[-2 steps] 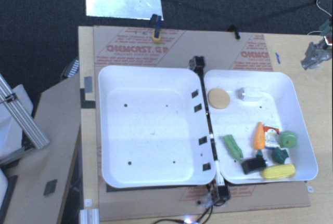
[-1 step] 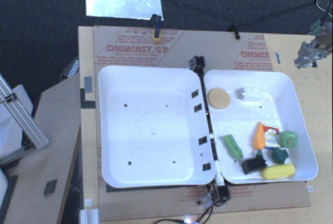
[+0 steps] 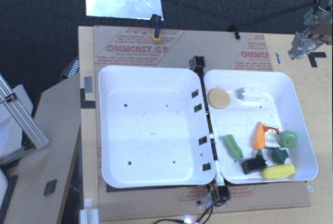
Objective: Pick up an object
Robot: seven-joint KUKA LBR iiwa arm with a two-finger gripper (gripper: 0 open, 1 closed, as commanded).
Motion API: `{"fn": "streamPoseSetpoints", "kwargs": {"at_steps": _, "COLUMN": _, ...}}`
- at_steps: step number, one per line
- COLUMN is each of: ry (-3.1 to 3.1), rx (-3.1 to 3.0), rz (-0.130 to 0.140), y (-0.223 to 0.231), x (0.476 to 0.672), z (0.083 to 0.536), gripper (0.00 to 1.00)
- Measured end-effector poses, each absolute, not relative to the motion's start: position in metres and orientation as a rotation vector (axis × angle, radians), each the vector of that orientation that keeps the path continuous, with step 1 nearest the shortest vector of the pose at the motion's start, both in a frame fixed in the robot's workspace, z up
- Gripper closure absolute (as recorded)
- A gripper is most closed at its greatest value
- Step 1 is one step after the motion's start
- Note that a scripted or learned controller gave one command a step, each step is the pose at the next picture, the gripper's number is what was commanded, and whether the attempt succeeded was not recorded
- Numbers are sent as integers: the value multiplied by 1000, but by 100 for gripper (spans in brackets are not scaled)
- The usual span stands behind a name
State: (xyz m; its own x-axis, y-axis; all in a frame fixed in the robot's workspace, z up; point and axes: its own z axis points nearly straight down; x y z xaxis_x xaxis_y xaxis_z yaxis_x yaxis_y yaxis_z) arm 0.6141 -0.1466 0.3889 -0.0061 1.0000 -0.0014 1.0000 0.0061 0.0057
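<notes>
Beyond right bin [image 3: 296, 94], jaws [image 3: 303, 47] indistinct.

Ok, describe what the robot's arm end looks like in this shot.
At the top right edge, the claw is a small pale grey metallic assembly with angular parts, set against the dark carpet. Dark cables run down toward it from above. The picture is too small and blurred to make out any markings on it.

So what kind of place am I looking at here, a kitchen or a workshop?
Most likely a robotics lab bench, not a kitchen. Two white bins sit side by side on a board, the right one holding toy food like a carrot and corn cob, and a robot gripper waits at the upper right.
</notes>
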Motion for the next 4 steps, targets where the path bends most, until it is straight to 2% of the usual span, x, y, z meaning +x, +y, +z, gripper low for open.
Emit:
{"fn": "streamPoseSetpoints", "kwargs": {"at_steps": 1, "ry": 2223, "rx": 2211, "rz": 5, "y": -141, "x": 650, "z": 411, "gripper": 100}}
{"fn": "streamPoseSetpoints", "kwargs": {"at_steps": 2, "ry": 2223, "rx": 2211, "rz": 5, "y": -130, "x": 670, "z": 437, "gripper": 100}}
{"fn": "streamPoseSetpoints", "kwargs": {"at_steps": 3, "ry": 2224, "rx": 2211, "rz": 4, "y": -114, "x": 669, "z": 463, "gripper": 100}}
{"fn": "streamPoseSetpoints", "kwargs": {"at_steps": 4, "ry": 2223, "rx": 2213, "rz": 2, "y": -111, "x": 669, "z": 469, "gripper": 100}}
